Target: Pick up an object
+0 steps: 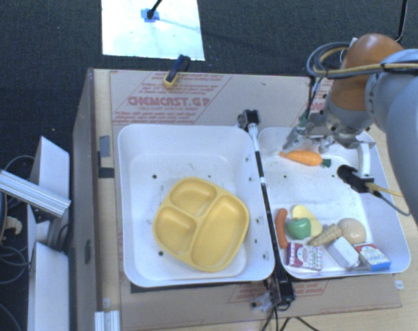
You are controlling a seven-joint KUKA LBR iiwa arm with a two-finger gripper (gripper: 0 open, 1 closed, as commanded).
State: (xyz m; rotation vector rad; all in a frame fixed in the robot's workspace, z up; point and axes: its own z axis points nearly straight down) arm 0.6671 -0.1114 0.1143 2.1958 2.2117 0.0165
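The cardboard-topped bench (195, 102) bears two white bins (136, 185) (395, 243) side by side.

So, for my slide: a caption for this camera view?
Arm's gripper above a toy carrot in the right bin; yellow tray in the left.

Both bins (195, 133) are white. The left bin holds a yellow divided plate (201, 223). An orange carrot (303, 158) with a green tip lies near the right bin's far edge. A green pepper (299, 228) and red-and-white carton (303, 256) lie near its front edge. Red lettering marks the brown bench (216, 95).
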